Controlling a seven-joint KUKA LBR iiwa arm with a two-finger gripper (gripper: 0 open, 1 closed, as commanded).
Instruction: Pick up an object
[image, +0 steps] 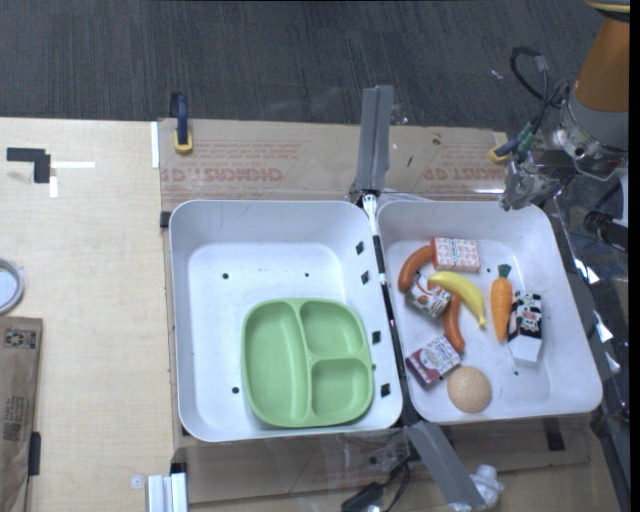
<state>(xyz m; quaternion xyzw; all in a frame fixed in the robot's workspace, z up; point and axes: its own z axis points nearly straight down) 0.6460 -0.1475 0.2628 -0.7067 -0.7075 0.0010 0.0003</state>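
Observation:
The right bin (560, 395) holds several toy foods: a yellow banana (461, 293), an orange carrot (500, 303), two red sausages (412, 265), a pink patterned box (456, 254), a black-and-white milk carton (526, 326), a small red can (430, 298), a maroon packet (432, 361) and a tan round bun (468, 389). My gripper (522, 190) hangs at the bin's far right corner, above its rim and apart from all the items. Nothing shows between its fingers.
The left bin (200, 300) bears a green three-compartment plate (306, 360). A grey divider post (373, 140) rises between the bins at the back. A blue-and-yellow clamp (180, 122) sits at the cardboard's far left. A tape roll (6, 287) lies at the bench's left edge.

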